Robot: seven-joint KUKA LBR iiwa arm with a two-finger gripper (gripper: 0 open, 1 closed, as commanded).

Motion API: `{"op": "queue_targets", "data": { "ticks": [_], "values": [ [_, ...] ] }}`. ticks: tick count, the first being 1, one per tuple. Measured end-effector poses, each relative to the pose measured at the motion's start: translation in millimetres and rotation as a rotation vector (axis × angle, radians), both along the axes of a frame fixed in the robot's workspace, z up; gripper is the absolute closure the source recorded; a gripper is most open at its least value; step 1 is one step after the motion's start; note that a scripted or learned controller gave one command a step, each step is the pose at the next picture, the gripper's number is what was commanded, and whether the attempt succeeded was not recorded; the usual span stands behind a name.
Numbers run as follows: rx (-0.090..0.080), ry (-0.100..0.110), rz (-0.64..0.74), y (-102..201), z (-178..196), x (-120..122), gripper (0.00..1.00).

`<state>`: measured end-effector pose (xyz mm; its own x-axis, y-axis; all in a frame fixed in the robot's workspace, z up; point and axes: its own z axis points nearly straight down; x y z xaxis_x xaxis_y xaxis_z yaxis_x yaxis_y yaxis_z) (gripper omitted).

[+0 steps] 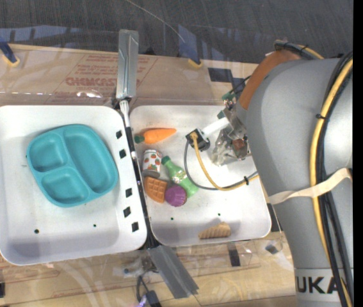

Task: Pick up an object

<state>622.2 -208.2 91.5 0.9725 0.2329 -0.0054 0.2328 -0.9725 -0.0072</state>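
My gripper (231,146) hangs over the right side of the right bin (245,226), with a yellow cable looping off it. Toys lie to its left, apart from it. An orange carrot (156,134) rests near the bin's back left. Below the carrot stands a small can (151,161), and a green bottle (179,175) lies at a slant beside it. A brown waffle (156,188) and a purple piece (176,196) sit just in front of those. A tan biscuit (215,231) lies alone near the front wall.
The left bin (15,235) carries a teal divided plate (72,164). A black-clipped divider (130,184) joins the two bins. The grey arm (303,146) covers the right bin's right edge. Bare white floor lies between the toys and the biscuit.
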Motion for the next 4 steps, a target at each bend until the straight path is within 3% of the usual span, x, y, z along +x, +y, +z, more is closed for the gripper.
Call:
{"op": "queue_targets", "data": {
  "ticks": [1, 2, 3, 4],
  "values": [
    [0.000, -0.001, -0.023, 62.6, -0.7, -8.2, 1.00],
    [-0.004, -0.004, -0.031, -2.2, 0.4, -7.1, 1.00],
    [-0.001, -0.006, -0.022, 86.1, 0.0, 20.8, 1.00],
    [-0.004, -0.004, -0.030, 31.9, 0.0, 25.6, 1.00]
  ]
}}
